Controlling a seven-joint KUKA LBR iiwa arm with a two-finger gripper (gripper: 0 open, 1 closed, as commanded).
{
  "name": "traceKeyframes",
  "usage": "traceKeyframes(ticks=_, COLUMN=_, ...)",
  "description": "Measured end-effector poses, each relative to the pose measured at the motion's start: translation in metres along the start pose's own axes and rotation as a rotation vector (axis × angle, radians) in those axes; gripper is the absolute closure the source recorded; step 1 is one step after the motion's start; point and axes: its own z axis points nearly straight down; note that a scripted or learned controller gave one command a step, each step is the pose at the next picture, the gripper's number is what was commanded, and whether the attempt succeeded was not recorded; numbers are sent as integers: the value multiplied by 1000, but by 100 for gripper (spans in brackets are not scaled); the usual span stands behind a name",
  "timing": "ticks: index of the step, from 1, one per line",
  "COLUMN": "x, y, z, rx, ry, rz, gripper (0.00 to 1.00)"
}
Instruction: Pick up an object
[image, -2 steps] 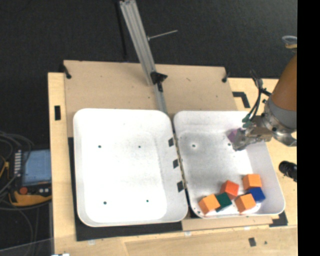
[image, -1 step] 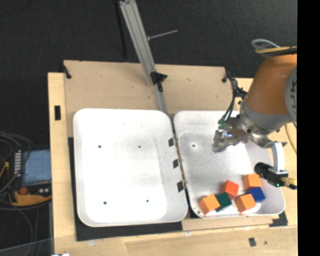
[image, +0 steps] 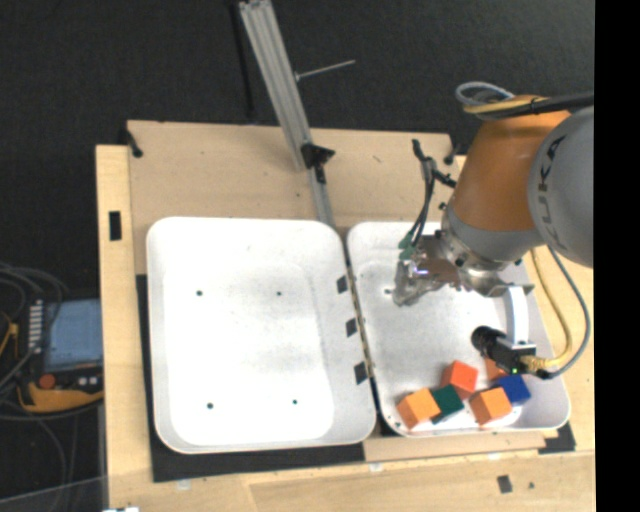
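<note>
Desk (image: 230, 170): two white bins side by side.
Right bin (image: 420, 345): my arm (image: 510, 180) above its far end.
Blocks (image: 462, 392): clustered at its near edge.
My fingers (image: 408, 285): over bare floor; open or closed, cannot tell.

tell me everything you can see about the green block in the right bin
The green block is a small dark green cube, matte like painted wood or plastic. It lies in the near corner of the right bin, inside a tight cluster of blocks. An orange block presses against its left side, and a red-orange block sits just behind it, seemingly touching. Another orange block lies to its right. It rests flat on the bin floor, turned slightly askew. The gripper is well away from it.
</note>
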Motion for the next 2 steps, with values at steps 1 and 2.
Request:
traceKeyframes(ticks=1, x=43, y=0, z=1, rx=0, ry=2, rz=-2, gripper=100)
traceKeyframes(ticks=2, x=101, y=13, z=6, rx=-3, ry=1, rz=-3, gripper=100)
